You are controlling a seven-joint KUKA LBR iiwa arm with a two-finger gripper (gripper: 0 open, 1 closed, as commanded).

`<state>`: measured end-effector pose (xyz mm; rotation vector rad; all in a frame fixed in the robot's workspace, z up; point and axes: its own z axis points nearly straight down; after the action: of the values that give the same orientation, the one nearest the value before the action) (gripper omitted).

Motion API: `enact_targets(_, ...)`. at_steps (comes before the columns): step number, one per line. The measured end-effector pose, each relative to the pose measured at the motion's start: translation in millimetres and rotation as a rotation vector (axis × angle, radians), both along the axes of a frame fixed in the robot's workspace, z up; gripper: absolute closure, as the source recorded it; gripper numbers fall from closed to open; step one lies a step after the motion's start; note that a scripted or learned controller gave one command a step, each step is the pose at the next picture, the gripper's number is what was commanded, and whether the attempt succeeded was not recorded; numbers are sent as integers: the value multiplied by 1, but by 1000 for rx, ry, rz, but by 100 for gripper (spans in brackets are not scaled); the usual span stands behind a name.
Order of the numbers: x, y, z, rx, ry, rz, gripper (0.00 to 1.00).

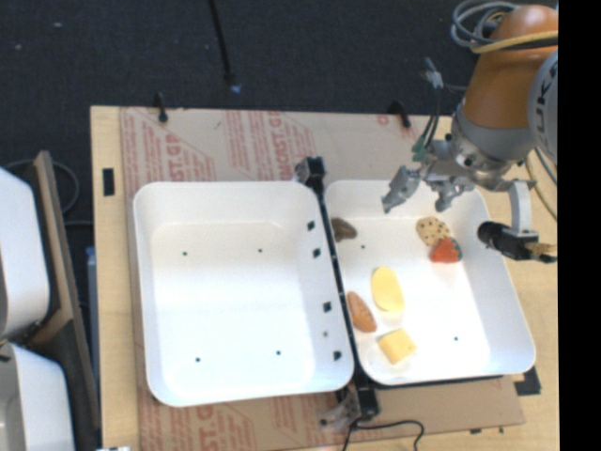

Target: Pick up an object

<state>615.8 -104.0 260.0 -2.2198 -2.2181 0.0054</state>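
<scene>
The grey arm with its orange band (507, 59) reaches in from the right and hangs over the far part of the right-hand shallow white bin (488, 346). Its two-finger gripper (424, 191) sits above the bin's upper area with the grey fingers (402, 188) spread apart and nothing between them. Just below the gripper lies a round tan cookie with dark specks (431, 228), and touching it on the near side is a small red strawberry-like piece (446, 250). Toward the divider between the bins rests a small dark brown lump (344, 228) (its exact kind is hard to tell). Nearer the middle of the bin lies a pale yellow oval, lemon-like object (387, 288), with an orange-brown oblong piece (361, 311) just beside it on the left, close to the bin's wall. A yellow wedge-shaped block (396, 346) lies near the front rim, just below the oval. The left-hand shallow white bin (150, 252) stands alongside, its rim touching the right bin's, both resting on a sheet of brown cardboard (216, 144) over the bench.
</scene>
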Motion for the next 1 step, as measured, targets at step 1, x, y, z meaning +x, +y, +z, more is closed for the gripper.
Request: enact_targets(1,1,0,3,0,-6,0,0)
